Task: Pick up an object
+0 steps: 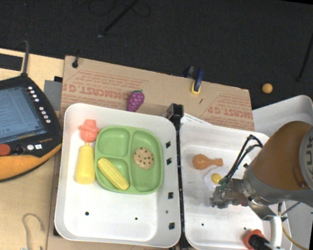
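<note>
While a teach pendant (11,123) is seen far left, a green tray (128,159) with corn (113,173) and a cookie (143,158) lies in the left bin (106,225). Reversed "CHEMCAST" lettering is printed on the cardboard (109,88). A drumstick (205,162) lies in the right bin (224,138), near the gripper (222,198).

The end effector (219,199) hangs low in the right bin (199,227), near the drumstick (205,162) and fried egg (216,179).

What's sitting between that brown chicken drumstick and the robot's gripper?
In the camera view, a small yellow object lies between the drumstick and the gripper, in the right bin.
</note>
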Controlling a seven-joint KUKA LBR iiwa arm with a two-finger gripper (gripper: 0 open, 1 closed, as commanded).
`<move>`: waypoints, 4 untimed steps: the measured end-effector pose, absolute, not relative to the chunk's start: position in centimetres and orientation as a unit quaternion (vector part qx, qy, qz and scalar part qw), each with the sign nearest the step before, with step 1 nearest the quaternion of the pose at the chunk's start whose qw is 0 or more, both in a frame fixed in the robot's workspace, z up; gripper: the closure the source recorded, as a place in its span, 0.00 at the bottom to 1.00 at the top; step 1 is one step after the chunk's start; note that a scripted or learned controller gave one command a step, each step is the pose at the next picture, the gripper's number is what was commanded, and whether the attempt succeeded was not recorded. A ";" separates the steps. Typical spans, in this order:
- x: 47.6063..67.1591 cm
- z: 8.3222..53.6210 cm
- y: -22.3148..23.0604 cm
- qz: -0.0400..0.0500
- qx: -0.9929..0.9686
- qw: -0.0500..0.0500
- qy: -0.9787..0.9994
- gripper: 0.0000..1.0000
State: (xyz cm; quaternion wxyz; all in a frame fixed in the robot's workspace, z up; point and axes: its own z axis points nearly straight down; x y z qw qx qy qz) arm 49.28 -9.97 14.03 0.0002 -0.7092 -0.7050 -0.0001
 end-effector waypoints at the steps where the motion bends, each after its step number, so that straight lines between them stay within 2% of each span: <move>1: 49.4 20.3 -10.0 -0.001 -0.707 -0.001 -0.707 1.00; 2: 49.4 22.9 -10.1 0.000 -0.707 0.000 -0.707 1.00; 4: 49.7 23.9 1.8 0.000 -0.705 0.002 -0.709 1.00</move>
